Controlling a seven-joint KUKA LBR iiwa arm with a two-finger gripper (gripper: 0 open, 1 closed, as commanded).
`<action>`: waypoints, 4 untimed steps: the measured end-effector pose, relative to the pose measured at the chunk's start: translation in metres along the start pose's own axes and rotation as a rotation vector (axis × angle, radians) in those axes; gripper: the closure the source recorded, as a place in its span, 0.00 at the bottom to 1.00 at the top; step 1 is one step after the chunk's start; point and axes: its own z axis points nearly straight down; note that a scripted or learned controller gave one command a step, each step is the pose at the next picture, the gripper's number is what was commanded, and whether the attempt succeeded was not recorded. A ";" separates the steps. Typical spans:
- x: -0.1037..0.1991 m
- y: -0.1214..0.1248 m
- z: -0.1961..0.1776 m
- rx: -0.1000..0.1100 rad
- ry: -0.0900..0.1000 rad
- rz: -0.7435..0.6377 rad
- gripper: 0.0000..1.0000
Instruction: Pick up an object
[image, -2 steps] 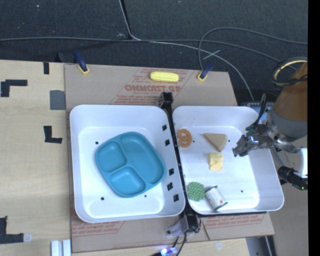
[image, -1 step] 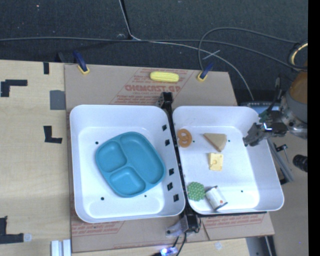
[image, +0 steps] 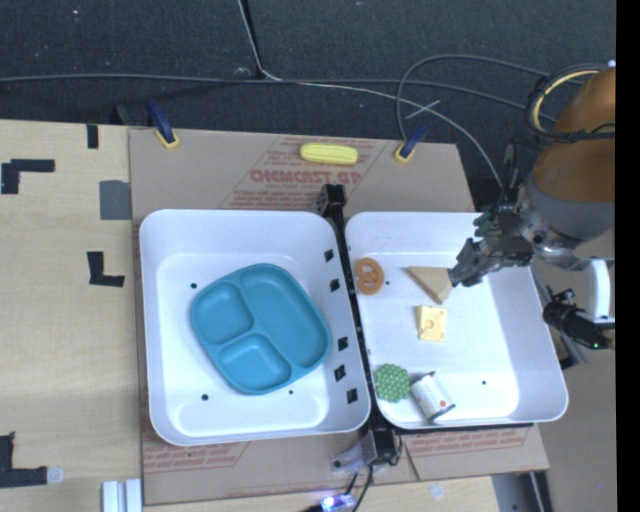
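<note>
Arm (image: 575, 150) cut off at right edge. Gripper (image: 468, 270) too dark/small to tell finger state.

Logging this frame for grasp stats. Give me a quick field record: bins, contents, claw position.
left bin: blue divided plate
right bin: donut, tan wedge, yellow cheese piece, green round item, small white can
outside bins: yellow banana-like item on the cardboard
claw: over right bin, beside the tan wedge
held: nothing seen between its fingers
</note>
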 end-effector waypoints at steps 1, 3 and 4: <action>0.057 0.009 0.002 0.001 0.001 0.000 1.00; 0.146 0.037 0.024 0.003 -0.001 0.002 1.00; 0.199 0.044 0.047 0.004 -0.001 0.001 1.00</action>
